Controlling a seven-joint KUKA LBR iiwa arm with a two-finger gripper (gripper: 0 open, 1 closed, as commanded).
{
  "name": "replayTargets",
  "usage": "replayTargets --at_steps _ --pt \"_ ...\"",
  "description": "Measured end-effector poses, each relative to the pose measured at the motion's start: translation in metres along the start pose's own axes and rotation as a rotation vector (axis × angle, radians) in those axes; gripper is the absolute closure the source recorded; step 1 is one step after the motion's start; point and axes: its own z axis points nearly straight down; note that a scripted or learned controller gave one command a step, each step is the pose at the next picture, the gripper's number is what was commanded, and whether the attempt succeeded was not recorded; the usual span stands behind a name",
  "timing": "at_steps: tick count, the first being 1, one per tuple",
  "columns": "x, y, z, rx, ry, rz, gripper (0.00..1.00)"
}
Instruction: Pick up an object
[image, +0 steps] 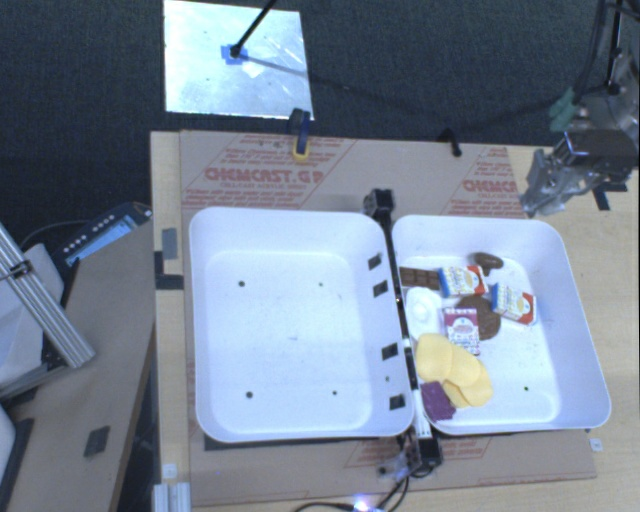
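Purple piece (437, 399) nearest, right bin (570, 330) | board (260, 172) reads "CHEMCAST GP" | gripper (548, 196) opening: cannot tell

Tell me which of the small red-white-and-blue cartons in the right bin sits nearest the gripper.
The carton at the far right, by the brown disc. It lies closest to the gripper; the other sits further left, and the maroon one lower down.

The things to pick all lie in the right bin (575, 330), bunched near its left side. There are soft yellow lumps (455, 370), a small purple piece (437, 399), a white round thing (422, 305), a flat red and white packet (462, 330), two small white cartons (460, 281) (513, 301), a brown bar (418, 275), and a brown round piece (488, 261).
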Motion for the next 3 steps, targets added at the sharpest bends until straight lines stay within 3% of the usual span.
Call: replayTargets --at_steps 3 --pt "-0.0099 0.0 0.0 0.0 0.0 -0.002 1.0"
